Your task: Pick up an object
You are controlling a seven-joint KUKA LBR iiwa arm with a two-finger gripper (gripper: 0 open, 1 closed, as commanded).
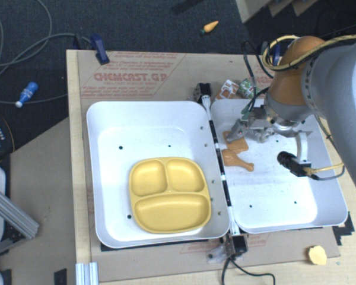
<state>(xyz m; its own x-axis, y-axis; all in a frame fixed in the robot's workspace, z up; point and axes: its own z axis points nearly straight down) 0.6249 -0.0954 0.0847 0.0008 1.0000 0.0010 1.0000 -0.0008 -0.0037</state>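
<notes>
Two orange-brown pieces lie in the right bin [285, 206] near its left wall: a small one [232, 136] and, just in front of it, a longer one [237, 159] with a tail pointing right. My gripper [251, 129] is low over the bin, right beside the small piece and seemingly touching its upper edge. The view does not show anything held. The left bin [107, 129] holds a yellow divided plate [169, 193].
A small printed packet [228, 89] and a greenish item [246, 86] sit at the right bin's back rim. On the bench outside the bins are a yellow lump [316, 255] and a blue clip [99, 49]. A blue bottle [26, 92] lies on the floor.
</notes>
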